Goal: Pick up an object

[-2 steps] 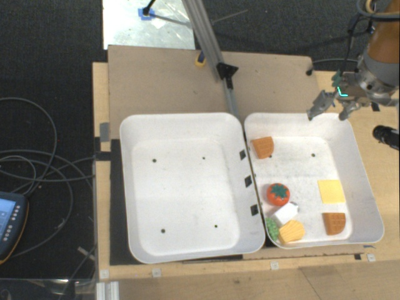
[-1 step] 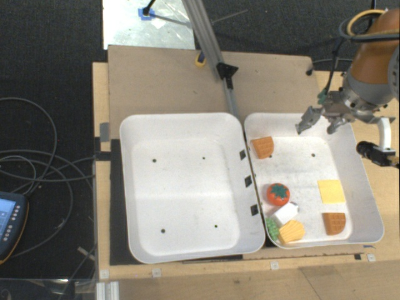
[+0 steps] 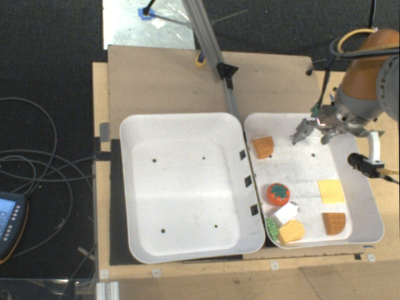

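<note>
Gripper (image 3: 314, 132) fingers hang spread apart above the upper part of the right bin (image 3: 369, 230), with nothing between them; bare white floor shows under and between the two dark fingertips. That open stance suits an approach, I judge: the jaws stand ready to straddle something, and no grasp has been made yet.

Candidates for picking all lie in the right bin. Nearest the gripper is an orange block (image 3: 263, 147), sitting close to the bin's left wall and off to the left of the fingers, apart from them. Further down the bin sits a red tomato-like toy (image 3: 278, 194) with a green top. Just below it a small white piece (image 3: 287, 213) leans against a yellow wedge (image 3: 292, 231), and a green item (image 3: 272, 227) is tucked beside them at the bin's lower left corner. These three touch or nearly touch, which would make a clean two-finger grasp harder there. A flat yellow square (image 3: 330, 191) lies on the right side, and a brown waffle-like block (image 3: 334, 223) stands just below it, each with free floor around it.

The left bin (image 3: 134, 230) holds no objects, so it probably serves as the drop side. Since the orange block stands alone and nearest, it looks the likeliest target, though the fingers are not over it at this moment.
</note>
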Motion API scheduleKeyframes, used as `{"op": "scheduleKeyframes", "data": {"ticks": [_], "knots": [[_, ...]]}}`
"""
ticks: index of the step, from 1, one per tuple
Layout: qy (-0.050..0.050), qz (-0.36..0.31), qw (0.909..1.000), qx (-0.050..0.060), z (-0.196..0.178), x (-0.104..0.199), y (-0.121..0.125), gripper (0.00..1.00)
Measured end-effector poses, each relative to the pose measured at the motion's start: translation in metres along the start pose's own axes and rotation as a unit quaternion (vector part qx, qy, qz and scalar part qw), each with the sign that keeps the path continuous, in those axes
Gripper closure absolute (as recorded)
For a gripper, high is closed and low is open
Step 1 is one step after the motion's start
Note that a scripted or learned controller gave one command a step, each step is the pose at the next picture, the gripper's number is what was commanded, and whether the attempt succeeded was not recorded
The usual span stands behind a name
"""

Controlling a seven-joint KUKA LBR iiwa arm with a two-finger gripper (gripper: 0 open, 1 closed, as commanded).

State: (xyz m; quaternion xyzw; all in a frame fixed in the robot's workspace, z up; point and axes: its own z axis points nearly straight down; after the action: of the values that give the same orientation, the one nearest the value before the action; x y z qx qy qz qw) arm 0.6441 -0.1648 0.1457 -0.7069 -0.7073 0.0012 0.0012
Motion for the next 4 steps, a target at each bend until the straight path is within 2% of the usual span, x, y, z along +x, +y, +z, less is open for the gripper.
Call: {"op": "scheduleKeyframes", "data": {"ticks": [1, 2, 3, 4], "knots": [[0.000, 0.000, 1.0000, 0.000, 0.052, 0.001, 0.000, 0.00], [0.000, 0.000, 1.0000, -0.004, 0.037, 0.000, 0.002, 1.00], [-0.001, -0.001, 1.0000, -0.006, -0.025, -0.005, 0.011, 1.00], [-0.001, -0.001, 1.0000, -0.005, -0.072, -0.009, 0.007, 1.00]]}}
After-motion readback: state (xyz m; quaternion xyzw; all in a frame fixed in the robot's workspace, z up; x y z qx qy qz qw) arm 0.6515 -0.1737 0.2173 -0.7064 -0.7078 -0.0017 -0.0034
